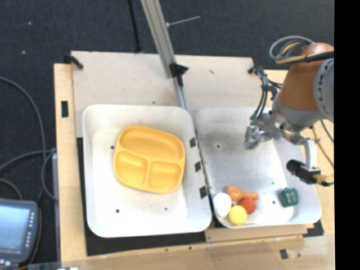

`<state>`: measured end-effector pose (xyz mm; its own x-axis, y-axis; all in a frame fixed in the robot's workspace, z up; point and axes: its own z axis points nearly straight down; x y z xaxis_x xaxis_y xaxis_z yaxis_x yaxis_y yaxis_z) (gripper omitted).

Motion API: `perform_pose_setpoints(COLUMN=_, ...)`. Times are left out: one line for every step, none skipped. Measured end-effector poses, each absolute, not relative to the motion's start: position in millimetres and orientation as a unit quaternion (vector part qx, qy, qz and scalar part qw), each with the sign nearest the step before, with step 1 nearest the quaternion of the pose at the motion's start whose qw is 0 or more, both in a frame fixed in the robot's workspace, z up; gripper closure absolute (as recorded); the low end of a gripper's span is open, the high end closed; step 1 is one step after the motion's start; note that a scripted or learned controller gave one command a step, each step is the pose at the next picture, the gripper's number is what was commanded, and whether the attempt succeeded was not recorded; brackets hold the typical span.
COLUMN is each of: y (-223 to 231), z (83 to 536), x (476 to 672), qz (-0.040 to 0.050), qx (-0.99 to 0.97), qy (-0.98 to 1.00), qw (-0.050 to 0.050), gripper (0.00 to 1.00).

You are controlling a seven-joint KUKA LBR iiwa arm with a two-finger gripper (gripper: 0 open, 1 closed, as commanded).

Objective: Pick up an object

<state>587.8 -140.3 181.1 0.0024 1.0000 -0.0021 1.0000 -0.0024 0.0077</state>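
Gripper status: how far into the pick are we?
Done: the arm has reached in over the right bin.
In hand: nothing visible; the gripper sits above bare bin floor near the upper right, apart from every object.
Left: the whole pick. The white egg, yellow ball, orange piece and green object lie along the bin's near edge; the yellow tray sits in the left bin.

two bins (95,151), one yellow tray (149,158), five small objects (238,202)

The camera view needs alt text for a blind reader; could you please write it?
The arm's hand hovers over the right bin, away from the small toys clustered at its near edge. A yellow divided plate lies in the left bin.
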Motion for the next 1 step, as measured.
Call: perform_pose_setpoints(y=-135.7, z=244.5, x=590.8, qz=0.0024, qx=0.706, qy=0.708, qw=0.004, gripper=1.0)
